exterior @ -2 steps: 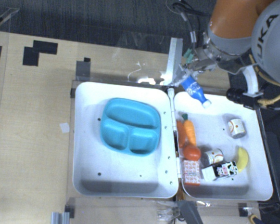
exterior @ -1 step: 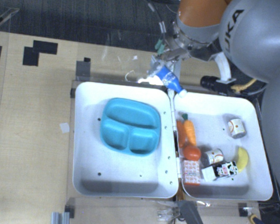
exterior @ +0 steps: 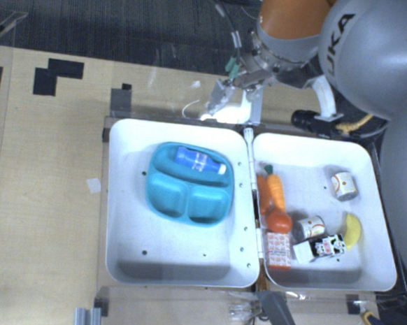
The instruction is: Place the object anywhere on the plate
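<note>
A glossy blue plastic plate (exterior: 187, 190) sits in a smooth white plastic bin (exterior: 123, 250). The arm (exterior: 381, 46) shows a satin grey shell, and the surface (exterior: 39, 201) looks like pale matt wood.

Left bin mostly open around plate; right bin crowded along divider and near edge.

In left bin (exterior: 119, 250): blue plate (exterior: 187, 195) set toward far edge, blue bottle (exterior: 200, 161) lying in its far compartment, two near compartments bare; wide clear floor along left wall and near edge. In right bin (exterior: 379, 207): carrot (exterior: 275, 190) and tomato (exterior: 278, 221) hard against divider, red carton (exterior: 276, 249) at near-left corner, can (exterior: 310, 228) and small box (exterior: 321, 247) just beside, banana (exterior: 352, 231) near right wall, tin (exterior: 343, 185) toward far-right corner; open floor in middle and far-left part. Above far edge at divider, gripper (exterior: 238, 84) and arm (exterior: 367, 45) overhanging far-right corner.
</note>
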